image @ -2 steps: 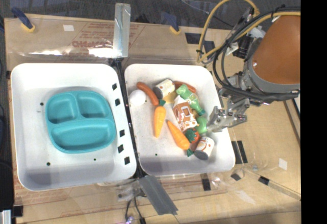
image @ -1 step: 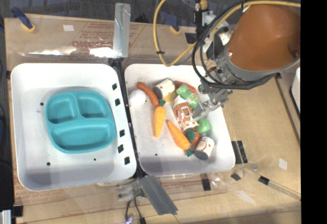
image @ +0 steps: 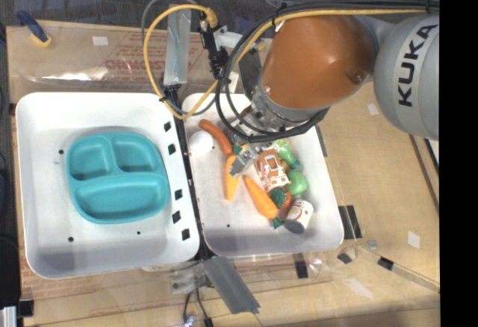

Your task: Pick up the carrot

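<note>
An orange carrot [image: 261, 198] lies aslant in the middle of the right bin [image: 224, 240], its thick end toward the front right. A second, thinner orange piece [image: 231, 184] lies just left of it, pointing toward the bin's front. The gripper [image: 240, 160] hangs low under the arm's orange band [image: 314, 57], right over the top end of the thin orange piece and a little up-left of the carrot. The wrist hides much of it. Nothing is visibly lifted.
Around the carrot lie a red-orange sausage [image: 216, 136], a white egg [image: 200, 142], a printed packet [image: 271, 170], a green item [image: 297, 184] and a small can [image: 297, 216]. The left bin [image: 37, 169] holds a teal divided plate [image: 116, 176]. Yellow cables [image: 160, 19] loop behind the bins.
</note>
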Tool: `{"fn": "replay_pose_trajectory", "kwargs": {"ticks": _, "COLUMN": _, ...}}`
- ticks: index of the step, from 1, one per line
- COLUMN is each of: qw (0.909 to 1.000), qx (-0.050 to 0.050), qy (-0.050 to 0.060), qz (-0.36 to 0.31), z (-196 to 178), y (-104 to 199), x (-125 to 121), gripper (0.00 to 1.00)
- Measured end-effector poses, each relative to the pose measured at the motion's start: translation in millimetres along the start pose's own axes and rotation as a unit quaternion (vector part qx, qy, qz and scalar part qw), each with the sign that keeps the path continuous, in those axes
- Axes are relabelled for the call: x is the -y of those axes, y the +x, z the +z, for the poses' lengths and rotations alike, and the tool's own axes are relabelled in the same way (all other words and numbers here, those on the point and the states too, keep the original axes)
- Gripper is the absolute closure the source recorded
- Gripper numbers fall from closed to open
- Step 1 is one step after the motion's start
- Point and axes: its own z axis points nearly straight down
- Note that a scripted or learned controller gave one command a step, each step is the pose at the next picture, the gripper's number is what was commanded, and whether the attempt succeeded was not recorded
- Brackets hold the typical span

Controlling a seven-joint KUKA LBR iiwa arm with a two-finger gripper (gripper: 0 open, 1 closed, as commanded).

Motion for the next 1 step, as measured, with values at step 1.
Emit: {"fn": "replay_pose_trajectory", "kwargs": {"ticks": 1, "qw": 0.9785, "qx": -0.002, "qy": 0.002, "qz": -0.206, "z": -7.4, "y": -18.8, "x": 11.0, "gripper": 1.00}}
